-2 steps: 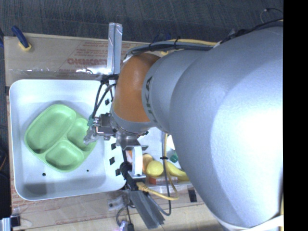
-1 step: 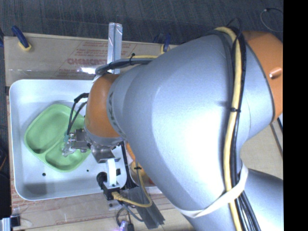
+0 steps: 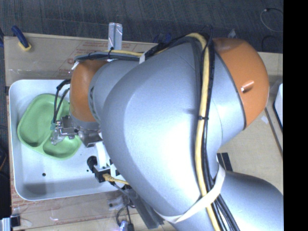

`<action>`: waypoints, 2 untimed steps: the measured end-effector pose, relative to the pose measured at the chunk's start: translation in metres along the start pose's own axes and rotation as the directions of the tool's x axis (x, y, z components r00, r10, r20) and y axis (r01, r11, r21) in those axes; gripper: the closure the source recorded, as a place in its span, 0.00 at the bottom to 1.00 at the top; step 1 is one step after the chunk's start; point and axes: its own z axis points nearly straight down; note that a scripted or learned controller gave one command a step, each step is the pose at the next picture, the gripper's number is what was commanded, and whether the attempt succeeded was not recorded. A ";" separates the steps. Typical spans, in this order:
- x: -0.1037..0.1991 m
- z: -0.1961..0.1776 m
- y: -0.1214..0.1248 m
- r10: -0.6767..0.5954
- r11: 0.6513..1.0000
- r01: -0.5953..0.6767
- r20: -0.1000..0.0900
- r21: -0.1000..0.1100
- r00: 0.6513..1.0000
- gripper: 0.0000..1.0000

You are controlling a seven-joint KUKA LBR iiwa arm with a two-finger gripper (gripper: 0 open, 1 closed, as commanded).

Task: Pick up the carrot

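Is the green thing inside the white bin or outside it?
Inside. The green thing lies on the floor of the white bin, within its walls, at the left. The grey arm covers its right side.

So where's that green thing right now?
The green thing lies in the left part of the white bin, directly beneath the arm's wrist end.
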 end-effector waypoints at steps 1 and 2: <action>0.029 -0.017 -0.021 -0.344 0.939 0.344 -0.014 -0.014 0.939 0.00; 0.019 -0.052 -0.037 -0.356 0.935 0.356 -0.017 -0.014 0.934 0.00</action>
